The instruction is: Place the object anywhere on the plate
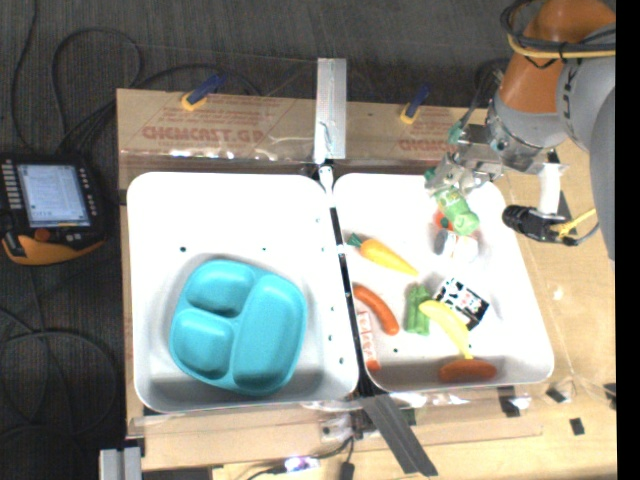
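A teal plate (240, 330) with compartments lies in the left bin (150, 218). My gripper (455, 190) hangs over the far part of the right bin (520, 268). A light green toy (458, 212) sits between its fingers, and the fingers look shut on it. Just below the green toy is a small red and white piece (452, 241); I cannot tell whether it rests on the bin floor. The gripper is well to the right of the plate, with the divider between the bins in between.
Loose in the right bin lie an orange and yellow carrot (385, 256), a red sausage (375, 309), a green piece (415, 310), a yellow banana (447, 325), a black and white packet (464, 297) and another red sausage (466, 371). A tablet (48, 196) lies left of the bench.
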Tool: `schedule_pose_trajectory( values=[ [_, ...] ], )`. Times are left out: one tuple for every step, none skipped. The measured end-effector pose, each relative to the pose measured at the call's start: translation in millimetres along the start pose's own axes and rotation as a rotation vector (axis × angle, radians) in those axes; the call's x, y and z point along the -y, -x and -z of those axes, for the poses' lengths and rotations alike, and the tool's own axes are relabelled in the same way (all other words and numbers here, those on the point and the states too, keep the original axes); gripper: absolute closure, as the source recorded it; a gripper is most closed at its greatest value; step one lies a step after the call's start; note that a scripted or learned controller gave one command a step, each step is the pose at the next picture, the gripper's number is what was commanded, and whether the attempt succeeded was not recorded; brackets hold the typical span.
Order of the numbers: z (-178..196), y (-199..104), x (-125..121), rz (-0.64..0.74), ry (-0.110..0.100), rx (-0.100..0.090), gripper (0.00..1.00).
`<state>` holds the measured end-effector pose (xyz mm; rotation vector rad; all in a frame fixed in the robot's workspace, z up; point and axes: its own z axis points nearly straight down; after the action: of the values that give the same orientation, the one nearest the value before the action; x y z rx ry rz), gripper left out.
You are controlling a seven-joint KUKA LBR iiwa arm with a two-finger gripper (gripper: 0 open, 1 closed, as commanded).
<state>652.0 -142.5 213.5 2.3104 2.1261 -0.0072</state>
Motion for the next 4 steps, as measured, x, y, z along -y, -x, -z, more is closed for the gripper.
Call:
schedule_pose_trajectory(
  values=[
    [-24.2, -68.9, 33.3, -0.161, -0.002, -0.004, 1.00],
    [-22.3, -151.6, 64.5, -0.081, -0.002, -0.004, 1.00],
    [-30.9, -208.6, 127.5, -0.171, -0.005, -0.003, 1.00],
    [-69.5, -258.9, 138.0, -0.171, -0.006, -0.001, 1.00]
  ],
)
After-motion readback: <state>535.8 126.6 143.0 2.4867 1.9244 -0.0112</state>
